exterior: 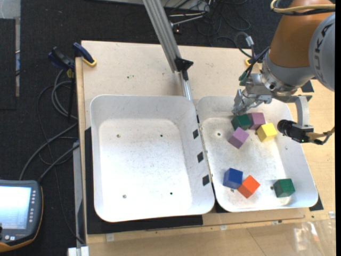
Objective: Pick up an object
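In the right bin [298,167] lie several small blocks. A dark green block [243,122] sits at the far end, with a pink-purple block [257,119] beside it and a yellow block [266,132] to their right. A purple block [238,137] lies just nearer. At the near end are a blue block [233,178], an orange block [249,186] and a green block [284,188]. My gripper [242,111] reaches down at the dark green block, its tips right at the block's top edge.
The left bin [106,143] stands beside the right one. A slanted metal pole [165,36] crosses above the bench to the bins' far junction. A black camera mount [293,129] sticks out by the right bin's rim. Cables lie at the left.
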Controlling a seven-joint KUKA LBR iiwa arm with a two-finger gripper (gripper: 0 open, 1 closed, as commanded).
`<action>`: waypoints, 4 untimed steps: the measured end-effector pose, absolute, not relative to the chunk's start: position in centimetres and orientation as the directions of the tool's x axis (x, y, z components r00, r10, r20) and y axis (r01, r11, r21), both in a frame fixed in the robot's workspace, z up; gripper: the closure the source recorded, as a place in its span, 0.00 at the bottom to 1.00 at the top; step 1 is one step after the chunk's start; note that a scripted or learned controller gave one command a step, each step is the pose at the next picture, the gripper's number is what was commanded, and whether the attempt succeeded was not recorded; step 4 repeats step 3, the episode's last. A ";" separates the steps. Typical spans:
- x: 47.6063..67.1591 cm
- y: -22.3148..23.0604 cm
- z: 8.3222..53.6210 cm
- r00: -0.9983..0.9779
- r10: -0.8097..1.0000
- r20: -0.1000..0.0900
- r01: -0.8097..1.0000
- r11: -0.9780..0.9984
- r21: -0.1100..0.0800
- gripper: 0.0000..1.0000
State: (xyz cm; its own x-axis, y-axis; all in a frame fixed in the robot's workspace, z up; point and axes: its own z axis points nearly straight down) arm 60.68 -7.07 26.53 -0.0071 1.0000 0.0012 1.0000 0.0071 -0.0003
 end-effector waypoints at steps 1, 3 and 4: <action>59.5 -1.8 26.9 -0.008 1.000 0.002 1.000 0.008 -0.001 1.00; 55.7 8.7 27.0 -0.008 1.000 0.002 1.000 0.008 -0.002 1.00; 55.7 8.7 27.0 -0.008 1.000 0.002 1.000 0.008 -0.002 1.00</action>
